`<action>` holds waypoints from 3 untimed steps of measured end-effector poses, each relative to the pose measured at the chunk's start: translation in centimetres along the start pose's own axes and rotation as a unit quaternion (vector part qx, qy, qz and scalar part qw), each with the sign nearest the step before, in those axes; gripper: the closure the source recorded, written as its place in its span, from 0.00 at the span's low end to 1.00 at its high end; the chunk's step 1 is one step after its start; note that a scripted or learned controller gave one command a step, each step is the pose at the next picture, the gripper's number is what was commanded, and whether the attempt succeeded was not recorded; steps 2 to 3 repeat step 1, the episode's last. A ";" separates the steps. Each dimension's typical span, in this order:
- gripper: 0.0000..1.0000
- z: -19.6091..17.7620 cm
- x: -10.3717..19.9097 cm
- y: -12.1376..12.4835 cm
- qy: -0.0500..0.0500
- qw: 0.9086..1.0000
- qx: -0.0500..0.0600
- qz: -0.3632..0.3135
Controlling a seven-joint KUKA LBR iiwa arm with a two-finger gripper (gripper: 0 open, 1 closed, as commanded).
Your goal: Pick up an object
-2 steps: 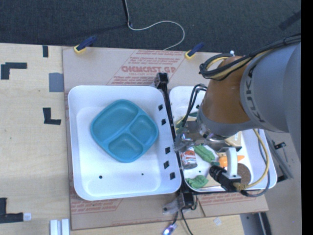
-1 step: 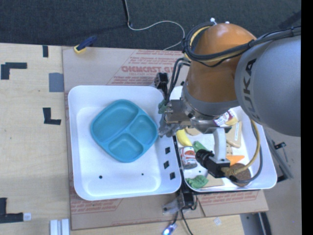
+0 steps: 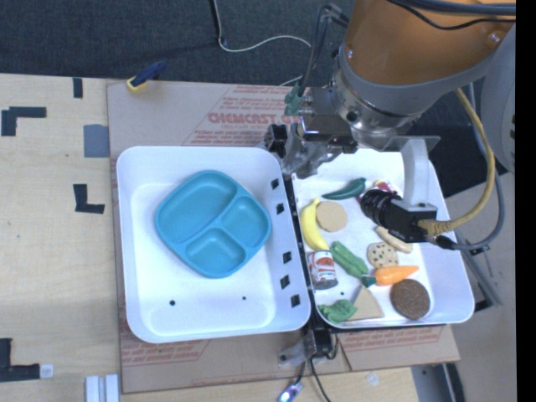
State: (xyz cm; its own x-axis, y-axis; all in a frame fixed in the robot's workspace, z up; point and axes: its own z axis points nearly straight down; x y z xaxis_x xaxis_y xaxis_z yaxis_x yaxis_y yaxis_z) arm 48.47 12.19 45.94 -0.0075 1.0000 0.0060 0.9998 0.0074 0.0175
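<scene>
While toy food is crowding the right bin (image 3: 456, 308), hanging the gripper (image 3: 300, 159) low over that bin's far corner, right by the wall between the bins, near the banana (image 3: 312, 224) and the green pepper (image 3: 343, 189). Hiding its state under the wrist: cannot tell whether released or clenched, nothing visibly grasped. Lying loose and close together, probably for easy reach: round cracker (image 3: 332, 217), small can (image 3: 322, 269), carrot (image 3: 394, 273), brown cookie (image 3: 410, 298). Resting alone in the left bin (image 3: 138, 308): blue divided plate (image 3: 213, 222). Likely lining up on a target, pick not yet made.
</scene>
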 end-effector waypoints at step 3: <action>1.00 0.0 -0.2 -0.1 -0.004 1.000 0.009 0.002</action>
